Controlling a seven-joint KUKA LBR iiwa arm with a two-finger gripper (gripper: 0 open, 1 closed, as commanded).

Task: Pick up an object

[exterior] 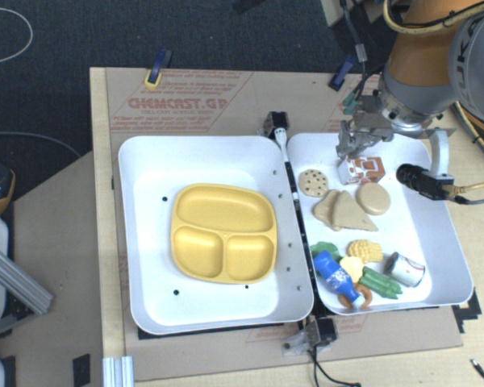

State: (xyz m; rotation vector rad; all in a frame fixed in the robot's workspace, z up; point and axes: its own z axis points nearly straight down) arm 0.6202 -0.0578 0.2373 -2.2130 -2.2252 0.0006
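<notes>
the gripper (355, 147) hangs low over the far end of the right bin (448, 240), its metal fingers pointing down. whether they are spread or closed i cannot tell from this slanted angle, and nothing can be seen held between them. directly under and just toward the near side of the fingertips lies a small red and white block (365, 168), close enough that it may be touching them. that is the likeliest target, and the move turns on this: the block sits almost straight below, a shade toward the viewer, so the drop is near vertical.

outward from there, a round cookie (312, 182) lies to the left near the bin's inner wall, and a tan bun (373, 198) and a pale wedge (343, 210) sit just nearer the viewer. the near end holds a blue bottle (334, 272), a corn cob (364, 251), green pieces (381, 282) and a small can (405, 269). the left bin (137, 216) holds a yellow divided tray (223, 232), well apart from the gripper.
</notes>
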